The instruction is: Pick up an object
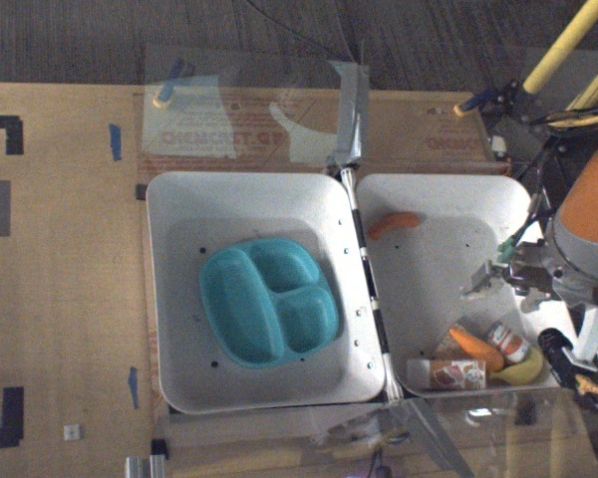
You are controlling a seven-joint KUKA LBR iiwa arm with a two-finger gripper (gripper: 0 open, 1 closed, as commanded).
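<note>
A single fixed camera looks down at a slant from well above the bench (60, 267), framing both bins (179, 207).

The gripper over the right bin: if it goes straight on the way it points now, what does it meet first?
The gripper points left and a little down over the right bin. That line seems to reach bare bin floor first, above the carrot and well below the sausage. Its height is unclear.
</note>
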